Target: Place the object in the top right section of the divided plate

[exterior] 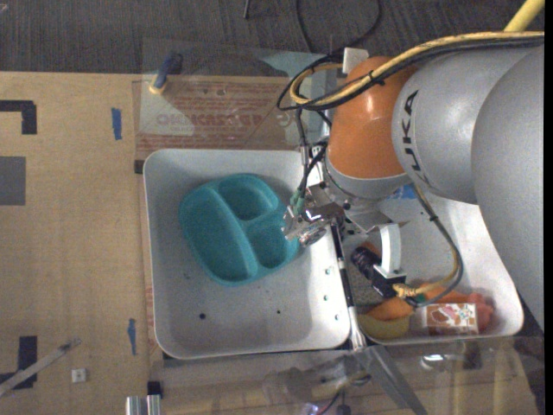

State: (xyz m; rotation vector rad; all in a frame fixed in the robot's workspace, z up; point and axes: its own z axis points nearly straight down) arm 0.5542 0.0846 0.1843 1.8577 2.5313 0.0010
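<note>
The grey arm point(467, 119), nearest the camera, fills the 2 o'clock corner; its orange band point(367, 128) sits above the wrist. The gripper point(302, 219) hangs at the teal divided plate's point(233, 227) 3 o'clock rim; whether its fingers are apart or together cannot be told, and no object can be made out between them. The plate lies in the left white bin point(251, 318), its long axis running from 10 to 4 o'clock. The right bin point(505, 305) holds a banana point(384, 325), a small carton point(449, 318) and orange pieces. Tan bench with blue tape; dark floor at 12 o'clock.
</note>
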